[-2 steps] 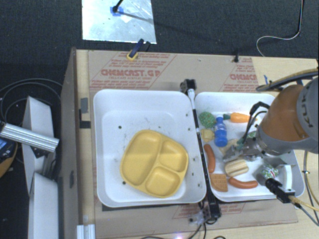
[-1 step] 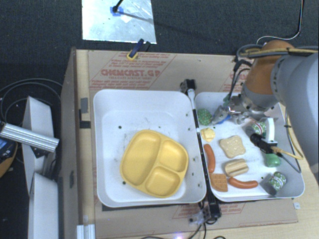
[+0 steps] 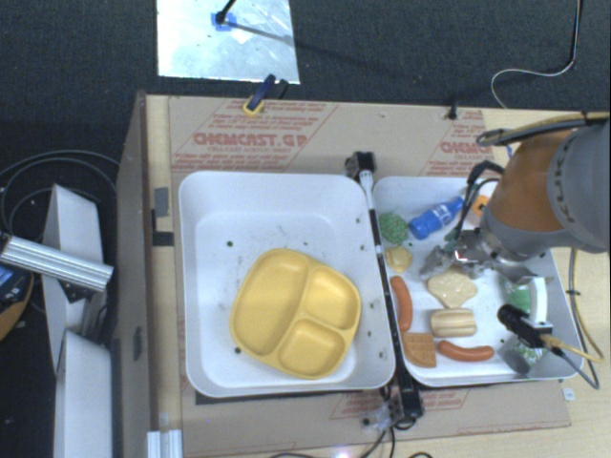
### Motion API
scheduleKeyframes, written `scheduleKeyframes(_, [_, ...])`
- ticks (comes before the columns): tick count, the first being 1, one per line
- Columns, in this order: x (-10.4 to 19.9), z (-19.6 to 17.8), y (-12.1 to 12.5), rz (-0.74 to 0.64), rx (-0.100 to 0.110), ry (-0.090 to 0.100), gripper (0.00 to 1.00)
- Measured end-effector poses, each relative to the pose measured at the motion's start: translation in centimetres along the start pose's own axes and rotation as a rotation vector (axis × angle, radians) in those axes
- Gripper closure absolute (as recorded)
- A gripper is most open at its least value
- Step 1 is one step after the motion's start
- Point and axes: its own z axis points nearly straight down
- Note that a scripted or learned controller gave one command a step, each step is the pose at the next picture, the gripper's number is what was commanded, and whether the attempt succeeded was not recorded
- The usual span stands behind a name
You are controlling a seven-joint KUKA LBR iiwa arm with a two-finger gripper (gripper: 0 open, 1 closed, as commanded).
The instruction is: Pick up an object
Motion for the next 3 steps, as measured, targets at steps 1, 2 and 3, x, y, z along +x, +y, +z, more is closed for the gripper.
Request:
scheduleKeyframes(1, [0.0, -1.1, 0.1, -0.001, -0.003, 0.0, 1.0])
scheduleKeyframes(2, [0.0, -1.1, 0.1, -0.001, -0.003, 0.0, 0.0])
scheduleKeyframes(3, [-1.9, 0.5, 9.6, -0.001, 0.046, 0.01, 0.0])
